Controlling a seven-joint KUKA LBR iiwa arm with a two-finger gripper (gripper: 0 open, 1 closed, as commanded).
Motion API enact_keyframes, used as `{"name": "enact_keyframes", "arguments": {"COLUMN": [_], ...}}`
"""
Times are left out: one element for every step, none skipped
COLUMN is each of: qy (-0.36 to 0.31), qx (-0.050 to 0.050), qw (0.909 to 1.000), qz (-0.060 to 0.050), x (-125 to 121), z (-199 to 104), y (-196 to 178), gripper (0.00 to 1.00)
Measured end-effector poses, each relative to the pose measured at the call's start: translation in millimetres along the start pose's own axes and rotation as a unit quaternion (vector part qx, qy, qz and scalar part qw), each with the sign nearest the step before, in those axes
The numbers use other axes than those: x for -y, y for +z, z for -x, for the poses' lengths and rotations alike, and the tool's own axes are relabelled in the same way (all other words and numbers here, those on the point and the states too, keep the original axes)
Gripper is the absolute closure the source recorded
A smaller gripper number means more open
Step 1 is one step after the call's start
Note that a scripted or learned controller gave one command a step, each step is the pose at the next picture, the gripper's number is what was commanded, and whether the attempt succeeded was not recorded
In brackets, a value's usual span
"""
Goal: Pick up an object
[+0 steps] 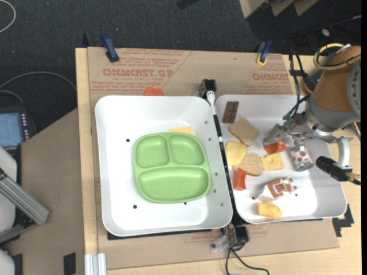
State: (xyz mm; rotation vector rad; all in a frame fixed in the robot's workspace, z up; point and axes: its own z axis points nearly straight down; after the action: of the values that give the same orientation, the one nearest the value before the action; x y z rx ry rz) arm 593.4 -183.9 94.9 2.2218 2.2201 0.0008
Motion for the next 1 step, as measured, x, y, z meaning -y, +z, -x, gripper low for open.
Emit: {"name": "enact_keyframes", "arguments": {"qy": [-0.001], "qx": [-0.001], "qw": [1.0000], "qz": [-0.002], "x": [10.5], "z": [-29.9], "y": [10.8], "gripper": [0.00]}}
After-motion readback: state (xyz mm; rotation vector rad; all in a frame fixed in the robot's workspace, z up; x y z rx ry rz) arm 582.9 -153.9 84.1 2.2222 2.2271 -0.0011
